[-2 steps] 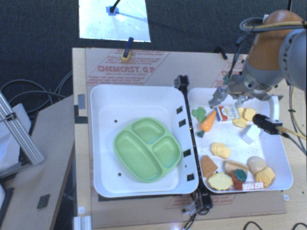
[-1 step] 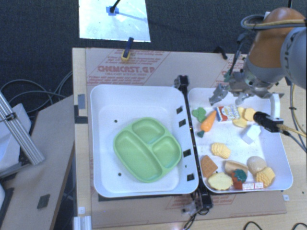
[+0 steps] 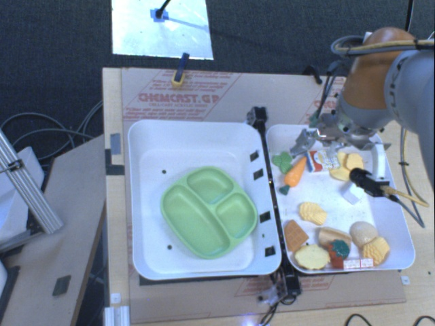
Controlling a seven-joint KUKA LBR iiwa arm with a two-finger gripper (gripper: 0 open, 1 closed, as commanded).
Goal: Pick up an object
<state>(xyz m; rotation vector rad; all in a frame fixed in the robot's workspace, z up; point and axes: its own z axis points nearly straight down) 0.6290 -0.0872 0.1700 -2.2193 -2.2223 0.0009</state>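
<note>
My gripper [image 3: 304, 143] hangs over the far left part of the right bin [image 3: 401, 233], with the grey arm and its orange band reaching in from the right. Just below and in front of it lie an orange toy carrot [image 3: 295, 173] and a green leafy piece [image 3: 281, 160]. A red, white and blue packet [image 3: 316, 161] lies right beside the gripper. I see nothing held in the gripper.
The right bin also holds yellow pieces [image 3: 353, 161], a white block [image 3: 351, 195], a ridged yellow chip [image 3: 312, 213], a brown cracker [image 3: 294, 235], a beige egg [image 3: 362, 232] and more toy food along its near edge. A green divided plate [image 3: 208, 211] lies in the left bin [image 3: 149, 155].
</note>
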